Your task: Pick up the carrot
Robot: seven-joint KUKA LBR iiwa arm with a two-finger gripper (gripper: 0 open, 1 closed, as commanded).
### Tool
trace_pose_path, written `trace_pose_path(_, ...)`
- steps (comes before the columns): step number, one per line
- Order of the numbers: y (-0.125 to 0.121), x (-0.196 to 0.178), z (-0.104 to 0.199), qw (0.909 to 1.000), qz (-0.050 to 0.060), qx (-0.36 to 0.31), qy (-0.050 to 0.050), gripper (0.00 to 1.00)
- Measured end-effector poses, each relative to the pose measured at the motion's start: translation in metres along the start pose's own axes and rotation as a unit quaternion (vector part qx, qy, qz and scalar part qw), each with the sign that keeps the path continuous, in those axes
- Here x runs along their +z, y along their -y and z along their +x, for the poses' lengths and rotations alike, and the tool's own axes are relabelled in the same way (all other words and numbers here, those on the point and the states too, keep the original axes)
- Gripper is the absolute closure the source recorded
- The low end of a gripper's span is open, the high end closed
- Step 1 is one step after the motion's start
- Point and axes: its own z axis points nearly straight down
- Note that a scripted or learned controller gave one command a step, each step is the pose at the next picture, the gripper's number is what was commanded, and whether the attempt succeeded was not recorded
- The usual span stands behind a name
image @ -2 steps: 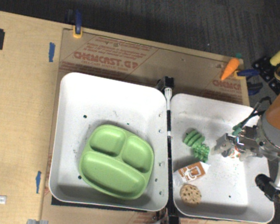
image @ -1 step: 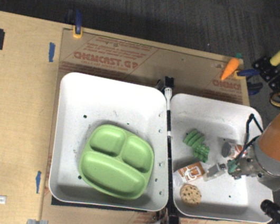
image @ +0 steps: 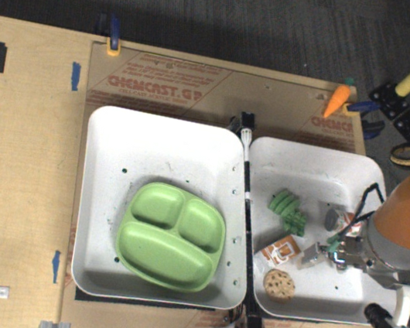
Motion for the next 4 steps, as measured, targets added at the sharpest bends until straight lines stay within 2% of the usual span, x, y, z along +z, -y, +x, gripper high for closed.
trace_pose_path(1,-0.001,0.017,0.017,0.9913,-0.002,0.132,0.0,0.0)
trace_pose_path(2,0.0,-0.054,-0.063,0.9903,-0.002,0.139,0.001,0.0)
trace_pose_path(3,-0.002,0.01,-0.055,0.9369,0.002,0.35,-0.005,0.0)
trace_pose_path(4,-0.002,0.018,-0.011,0.8552,-0.008,0.518,0.001,0.0)
